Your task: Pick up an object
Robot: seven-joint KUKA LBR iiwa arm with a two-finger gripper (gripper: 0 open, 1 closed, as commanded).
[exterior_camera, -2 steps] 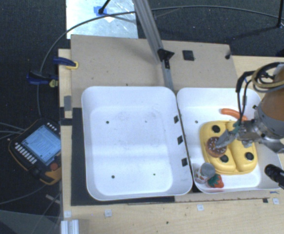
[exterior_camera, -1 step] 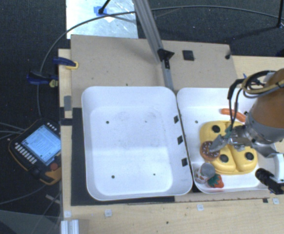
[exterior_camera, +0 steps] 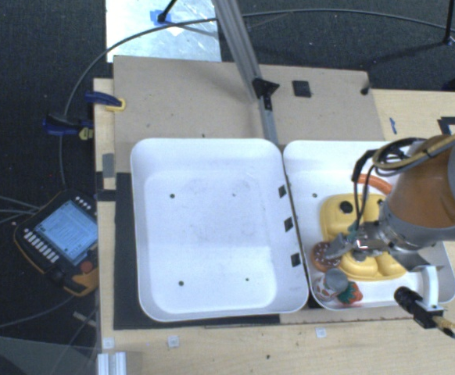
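Claw [exterior_camera: 346, 246] is low in the right bin [exterior_camera: 306, 170], over its near-left part. I cannot tell how wide it is set. A yellow toy [exterior_camera: 338, 213] lies just beside and under it, with a round brown piece [exterior_camera: 322, 255] to its left and a grey-red piece [exterior_camera: 339, 288] nearer. The left bin [exterior_camera: 212, 155] sits alongside on the worktop [exterior_camera: 321, 119].

Two white bins [exterior_camera: 212, 151] — one yellow toy [exterior_camera: 338, 213], one arm [exterior_camera: 431, 198].
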